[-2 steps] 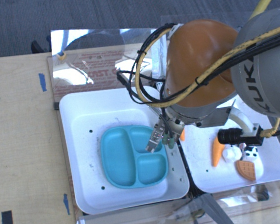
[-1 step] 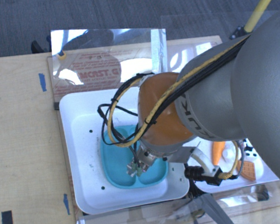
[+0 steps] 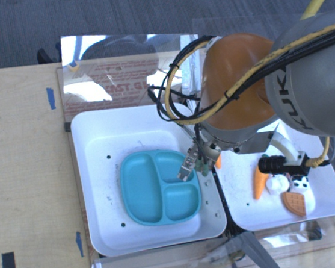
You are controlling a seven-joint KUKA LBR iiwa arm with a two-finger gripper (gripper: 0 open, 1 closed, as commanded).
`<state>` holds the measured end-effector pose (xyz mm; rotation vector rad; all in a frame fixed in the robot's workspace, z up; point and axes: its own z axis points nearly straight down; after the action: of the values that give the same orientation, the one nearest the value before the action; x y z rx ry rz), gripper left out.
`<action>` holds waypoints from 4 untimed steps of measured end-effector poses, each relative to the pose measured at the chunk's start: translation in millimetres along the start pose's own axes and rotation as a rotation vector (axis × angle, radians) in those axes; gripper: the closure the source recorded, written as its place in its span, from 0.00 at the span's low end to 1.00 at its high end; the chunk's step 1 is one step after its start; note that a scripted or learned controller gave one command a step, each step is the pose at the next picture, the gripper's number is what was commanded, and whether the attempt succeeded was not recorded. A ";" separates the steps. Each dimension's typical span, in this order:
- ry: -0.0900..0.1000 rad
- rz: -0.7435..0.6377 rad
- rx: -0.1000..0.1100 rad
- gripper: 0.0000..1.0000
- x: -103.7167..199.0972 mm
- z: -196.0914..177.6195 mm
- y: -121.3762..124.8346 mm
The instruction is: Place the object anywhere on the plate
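Teal plate [image 3: 159, 189] lies in left bin [image 3: 96, 169], orange toy [image 3: 259, 184] and tan toy [image 3: 295, 204] in right bin [image 3: 242, 211]; pincer [image 3: 191, 165] spread unclear.

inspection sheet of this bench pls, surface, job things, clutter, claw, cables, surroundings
surface: two white bins side by side, left bin and right bin
job's things: teal plate with three compartments, in the left bin; which object is meant to go on it cannot be told
clutter: orange carrot-shaped toy, white piece and tan waffle-patterned piece, all in the right bin
grippers: claw over the plate's right rim; any load cannot be told
cables: black and yellow cables looped beside the wrist
surroundings: wooden board on the left, clear sheet behind the bins, dark floor
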<state>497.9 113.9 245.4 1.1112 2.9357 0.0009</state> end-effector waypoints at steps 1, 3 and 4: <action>0.005 -0.045 0.007 1.00 -57.7 42.0 -78.7; 0.000 -0.131 0.000 1.00 -81.7 -40.2 -117.8; -0.002 -0.130 -0.001 1.00 -82.4 -49.3 -117.1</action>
<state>481.9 -28.5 294.7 0.9181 2.9995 0.0014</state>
